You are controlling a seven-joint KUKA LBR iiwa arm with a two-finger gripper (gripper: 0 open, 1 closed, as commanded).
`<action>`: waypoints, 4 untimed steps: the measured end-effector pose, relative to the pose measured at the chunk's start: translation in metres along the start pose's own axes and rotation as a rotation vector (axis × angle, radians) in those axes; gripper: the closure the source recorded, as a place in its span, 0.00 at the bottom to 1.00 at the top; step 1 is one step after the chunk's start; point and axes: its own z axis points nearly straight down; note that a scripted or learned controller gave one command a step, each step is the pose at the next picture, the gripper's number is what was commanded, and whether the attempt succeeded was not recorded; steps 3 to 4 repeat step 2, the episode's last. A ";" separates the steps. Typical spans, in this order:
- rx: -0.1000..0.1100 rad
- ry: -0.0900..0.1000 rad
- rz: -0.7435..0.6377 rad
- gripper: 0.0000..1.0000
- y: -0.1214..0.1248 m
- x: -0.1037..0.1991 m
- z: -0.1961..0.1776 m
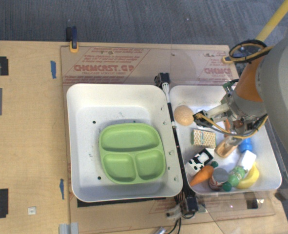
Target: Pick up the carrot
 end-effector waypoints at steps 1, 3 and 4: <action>0.003 0.000 0.003 0.00 0.046 0.029 0.002; 0.002 -0.004 -0.005 1.00 0.046 0.029 -0.010; 0.002 -0.004 -0.005 1.00 0.046 0.029 -0.010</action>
